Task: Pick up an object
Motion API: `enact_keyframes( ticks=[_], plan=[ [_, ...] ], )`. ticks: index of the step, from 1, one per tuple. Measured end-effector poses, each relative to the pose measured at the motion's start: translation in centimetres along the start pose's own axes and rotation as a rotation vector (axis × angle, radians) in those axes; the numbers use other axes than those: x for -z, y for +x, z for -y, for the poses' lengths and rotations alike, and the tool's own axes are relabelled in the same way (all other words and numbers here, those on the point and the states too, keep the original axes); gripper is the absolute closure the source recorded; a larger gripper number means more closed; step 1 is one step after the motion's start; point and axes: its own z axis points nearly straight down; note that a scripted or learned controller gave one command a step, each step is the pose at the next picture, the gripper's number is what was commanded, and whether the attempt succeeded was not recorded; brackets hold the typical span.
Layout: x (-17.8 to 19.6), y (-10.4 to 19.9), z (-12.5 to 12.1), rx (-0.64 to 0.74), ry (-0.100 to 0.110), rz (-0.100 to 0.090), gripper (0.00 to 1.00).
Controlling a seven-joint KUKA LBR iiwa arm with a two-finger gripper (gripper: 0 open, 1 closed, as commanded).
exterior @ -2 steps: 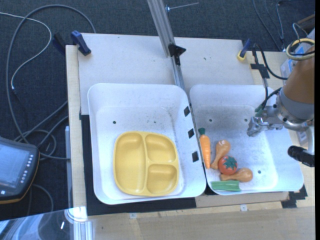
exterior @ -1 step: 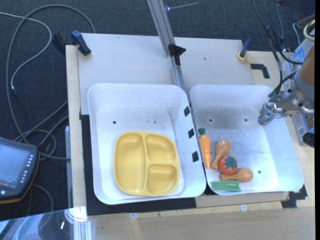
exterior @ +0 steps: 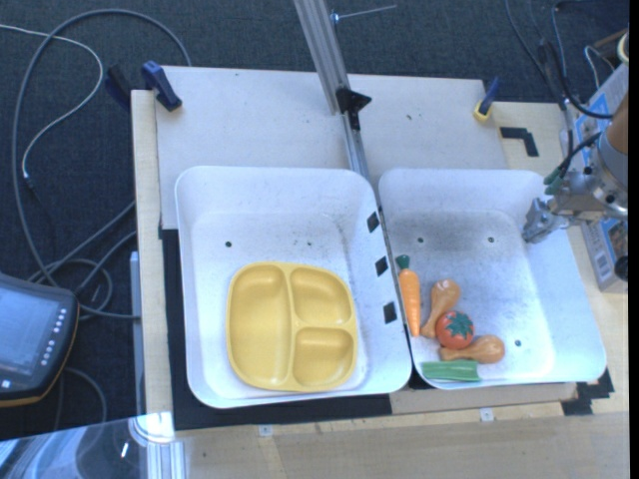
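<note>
Toy foods lie at the front of the right bin (exterior: 499, 203): an orange carrot (exterior: 409, 299), a red tomato (exterior: 455, 328), a tan squash-like piece (exterior: 440, 302), another tan piece (exterior: 486, 348) and a green pod (exterior: 449, 371). My gripper (exterior: 540, 220) hangs at the right bin's right edge, well apart from the foods, up and to their right. Nothing shows between its fingers.
A yellow divided plate (exterior: 293, 324) lies in the left bin (exterior: 270, 203). A metal pole (exterior: 321, 33) slants up from between the bins. Blue clamps (exterior: 160, 85) and cables sit around the bench.
</note>
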Motion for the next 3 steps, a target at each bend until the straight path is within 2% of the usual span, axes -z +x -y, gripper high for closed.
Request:
enact_keyframes(
  ticks=[1, 3],
  plan=[
    [-0.8, 4.4, -1.4, 0.004, 0.005, -0.003, 1.00],
    [-1.3, 14.6, -6.1, 0.005, 0.002, -0.003, 1.00]
  ],
)
